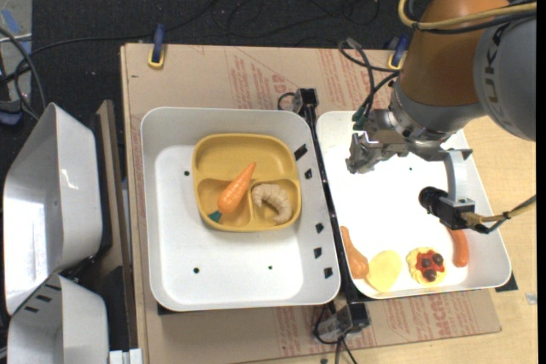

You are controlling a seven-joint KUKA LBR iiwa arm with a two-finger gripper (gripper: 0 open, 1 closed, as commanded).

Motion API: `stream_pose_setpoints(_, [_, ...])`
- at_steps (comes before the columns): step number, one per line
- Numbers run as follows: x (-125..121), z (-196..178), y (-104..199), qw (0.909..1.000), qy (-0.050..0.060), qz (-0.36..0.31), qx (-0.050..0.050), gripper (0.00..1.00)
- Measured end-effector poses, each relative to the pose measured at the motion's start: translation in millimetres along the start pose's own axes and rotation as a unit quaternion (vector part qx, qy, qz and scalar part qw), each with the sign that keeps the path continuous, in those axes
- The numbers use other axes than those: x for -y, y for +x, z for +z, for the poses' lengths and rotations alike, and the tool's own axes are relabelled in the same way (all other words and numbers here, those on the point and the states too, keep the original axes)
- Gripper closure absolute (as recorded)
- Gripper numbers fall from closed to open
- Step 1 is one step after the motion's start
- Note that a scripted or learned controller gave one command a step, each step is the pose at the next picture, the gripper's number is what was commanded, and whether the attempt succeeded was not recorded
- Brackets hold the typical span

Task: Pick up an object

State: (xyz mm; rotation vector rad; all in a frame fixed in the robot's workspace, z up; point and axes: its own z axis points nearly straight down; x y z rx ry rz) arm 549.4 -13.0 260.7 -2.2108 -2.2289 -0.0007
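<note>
Hanging over the far left part of the right bin [401, 213], the gripper [363, 156] sits low above bare white floor with nothing between it and the bin. Whether it is wide or narrow cannot be told from this slant, and nothing is seen held in it.

The loose things in that bin all lie along its near edge: an orange piece [353, 253] by the near left corner, a pale yellow disc [385, 269] just beside it, a small round tart [426, 264] next along, and a reddish sausage [461, 250] close to the right wall. The middle of the bin between the gripper and this row is open floor.

In the left bin [171, 209] a yellow plate [209, 153] sits toward the far side, near the wall shared with the right bin. A carrot [236, 188] lies slanted across the plate's divider, and a pale shrimp [275, 202] lies in the near right compartment. Bare floor runs along the left and near walls.
</note>
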Motion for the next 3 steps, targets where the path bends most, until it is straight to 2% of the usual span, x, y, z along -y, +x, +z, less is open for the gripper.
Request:
stream_pose_setpoints(1, [10.3,11.5,60.5,1.0,0.001,-0.001,0.0,1.0])
stream_pose_setpoints(2, [27.2,26.2,106.8,1.0,0.001,0.0,0.0,1.0])
stream_pose_setpoints(3, [26.3,25.5,103.7,1.0,0.0,0.003,0.001,0.0])
